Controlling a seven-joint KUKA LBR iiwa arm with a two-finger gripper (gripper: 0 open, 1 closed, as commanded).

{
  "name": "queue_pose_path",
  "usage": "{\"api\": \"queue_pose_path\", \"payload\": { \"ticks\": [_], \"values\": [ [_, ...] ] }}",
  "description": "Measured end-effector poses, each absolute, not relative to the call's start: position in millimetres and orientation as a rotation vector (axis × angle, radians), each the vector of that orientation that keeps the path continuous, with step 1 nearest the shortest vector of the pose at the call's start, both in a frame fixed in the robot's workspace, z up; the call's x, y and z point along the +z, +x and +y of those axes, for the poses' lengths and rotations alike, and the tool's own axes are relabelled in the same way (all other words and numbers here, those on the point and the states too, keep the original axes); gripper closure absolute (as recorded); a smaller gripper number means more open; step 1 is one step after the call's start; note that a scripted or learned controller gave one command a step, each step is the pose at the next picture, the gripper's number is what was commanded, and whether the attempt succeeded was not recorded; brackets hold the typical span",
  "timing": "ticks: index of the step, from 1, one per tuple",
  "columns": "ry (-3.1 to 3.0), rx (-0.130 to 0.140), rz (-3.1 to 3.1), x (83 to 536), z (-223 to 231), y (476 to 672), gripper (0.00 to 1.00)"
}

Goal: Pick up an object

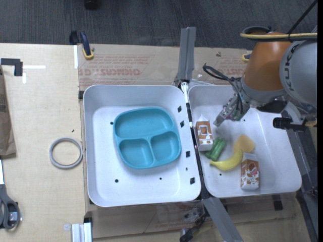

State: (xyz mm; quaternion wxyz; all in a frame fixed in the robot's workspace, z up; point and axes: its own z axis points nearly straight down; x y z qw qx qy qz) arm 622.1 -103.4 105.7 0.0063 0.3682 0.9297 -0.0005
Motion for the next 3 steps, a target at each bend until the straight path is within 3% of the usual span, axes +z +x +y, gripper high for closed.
{"api": "queue_pose_path", "payload": {
  "ticks": [1,2,3],
  "values": [
    [1.152,-0.002,2.909,106,-104,622.0,0.0],
    [1.184,0.0,2.908,121,-124,552.1,0.0],
    [1.379,0.0,2.821,192,-85,544.8,0.0]
  ]
}}
